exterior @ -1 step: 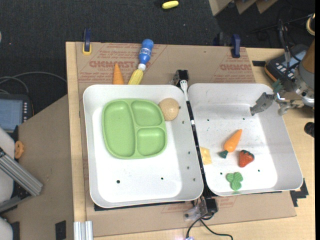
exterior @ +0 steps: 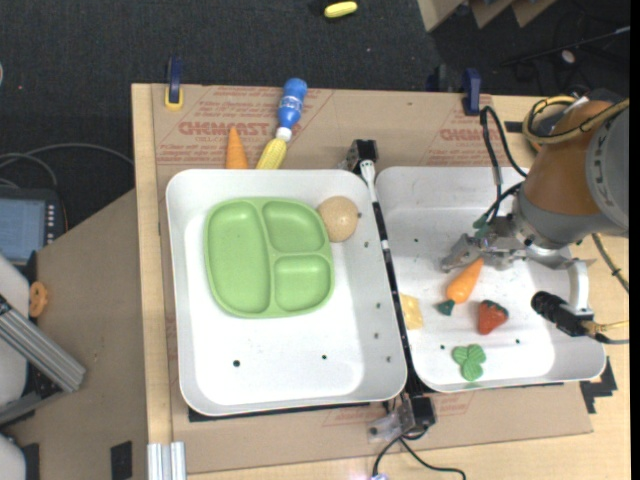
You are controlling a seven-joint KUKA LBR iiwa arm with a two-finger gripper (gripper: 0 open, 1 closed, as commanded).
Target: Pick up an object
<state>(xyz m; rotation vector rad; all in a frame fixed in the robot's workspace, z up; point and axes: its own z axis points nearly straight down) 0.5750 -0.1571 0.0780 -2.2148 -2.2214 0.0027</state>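
Observation:
In the right bin (exterior: 430,203) lie an orange carrot (exterior: 463,283), a red strawberry (exterior: 491,316), a green leafy toy (exterior: 467,360) and a small yellow wedge (exterior: 411,313) by the bin's left wall. My gripper (exterior: 462,257) reaches in from the right and sits low over the bin, its tip right at the carrot's upper end. Nothing is visibly lifted. The arm's grey wrist and orange band hide the bin's right side behind the gripper.
The left bin (exterior: 280,368) holds a green divided plate (exterior: 268,256) and a tan ball (exterior: 339,218) at its top right corner. Behind the bins lie a blue-and-yellow bottle (exterior: 285,118) and an orange cone (exterior: 235,150). A black cable (exterior: 497,158) crosses the right bin's far edge.

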